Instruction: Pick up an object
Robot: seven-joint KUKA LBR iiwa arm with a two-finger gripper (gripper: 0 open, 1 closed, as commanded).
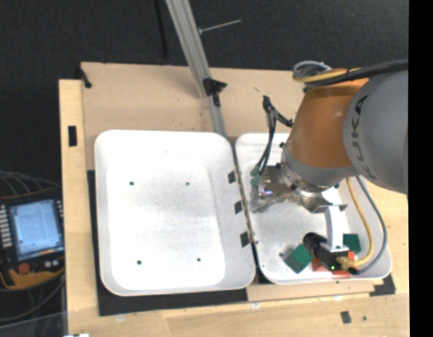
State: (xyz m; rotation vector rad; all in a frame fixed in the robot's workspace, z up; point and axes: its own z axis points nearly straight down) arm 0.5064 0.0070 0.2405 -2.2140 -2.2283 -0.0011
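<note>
Wood bench (153, 97), green block (297, 259) in rt bin (276, 227)

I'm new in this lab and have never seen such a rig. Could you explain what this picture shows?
This is one photo from a camera fixed above the bench, looking down at a slant. The big grey and orange shape is a robot arm, reaching in from the right. At its end is the gripper, a claw for grasping, over the right bin. I cannot tell from this angle whether it holds anything. In that bin's near corner lie a green block and a small red-orange piece. The left bin sits beside it. The lit screen at far left looks like a handheld control panel.
</note>
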